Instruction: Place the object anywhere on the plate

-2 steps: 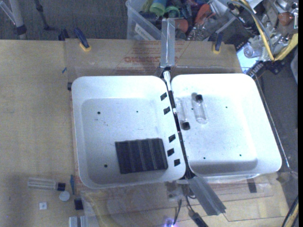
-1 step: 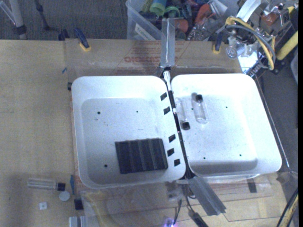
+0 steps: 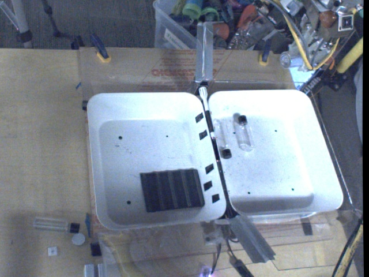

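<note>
A black ridged plate (image 3: 172,190) lies flat in the left bin (image 3: 109,114), near its front edge and right of centre. In the right bin (image 3: 300,154) lie two clear vials with black caps. The larger vial (image 3: 244,134) lies near the bin's upper left, cap toward the back. The slimmer vial (image 3: 221,138) lies close beside the dividing wall, its cap toward the front. Both vials rest on the bin floor, apart from each other.
A metal divider (image 3: 203,68) with black tabs runs between the bins. A clear tub of colourful tools (image 3: 213,10) stands behind them, with cables and hardware (image 3: 323,22) at the back right. Loose vials and caps (image 3: 57,227) lie on the bench at front left.
</note>
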